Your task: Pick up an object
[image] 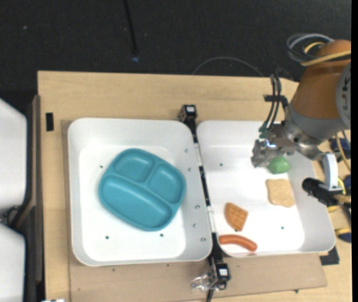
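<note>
The right bin [229, 137] holds a small green object [280, 165], a pale toast-like piece [281, 192], an orange waffle-like piece [235, 216] and a red sausage [238, 242] near the front wall. My gripper [265, 151] hangs over the bin's back right part, just left of and above the green object. The wrist above it hides part of the green object.
A teal divided plate [142, 187] lies in the left bin [84, 231]. A raised divider with a black clip [188, 112] at its far end separates the bins. A white box [2, 162] stands off the bench's left side.
</note>
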`<control>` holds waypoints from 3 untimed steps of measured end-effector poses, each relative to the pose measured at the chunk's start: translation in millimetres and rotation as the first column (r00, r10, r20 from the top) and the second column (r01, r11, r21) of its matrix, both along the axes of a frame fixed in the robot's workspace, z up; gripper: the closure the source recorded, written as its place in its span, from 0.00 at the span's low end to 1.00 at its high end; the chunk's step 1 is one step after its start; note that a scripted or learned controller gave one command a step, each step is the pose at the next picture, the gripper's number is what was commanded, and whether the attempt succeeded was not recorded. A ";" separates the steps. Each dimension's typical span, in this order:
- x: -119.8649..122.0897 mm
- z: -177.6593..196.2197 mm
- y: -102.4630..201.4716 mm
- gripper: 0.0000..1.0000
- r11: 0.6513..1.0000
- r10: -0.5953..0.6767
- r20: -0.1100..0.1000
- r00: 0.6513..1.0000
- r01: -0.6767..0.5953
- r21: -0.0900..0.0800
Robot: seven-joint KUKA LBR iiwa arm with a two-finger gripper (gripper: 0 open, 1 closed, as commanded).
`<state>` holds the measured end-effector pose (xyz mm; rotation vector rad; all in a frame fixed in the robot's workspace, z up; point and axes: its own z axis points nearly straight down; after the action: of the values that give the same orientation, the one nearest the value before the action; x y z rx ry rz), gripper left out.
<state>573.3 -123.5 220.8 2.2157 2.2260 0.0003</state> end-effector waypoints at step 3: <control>-23.4 0.7 158.2 1.00 1.000 0.003 -0.001 1.000 -0.003 0.002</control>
<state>549.9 34.8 221.5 2.2138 2.2307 0.0018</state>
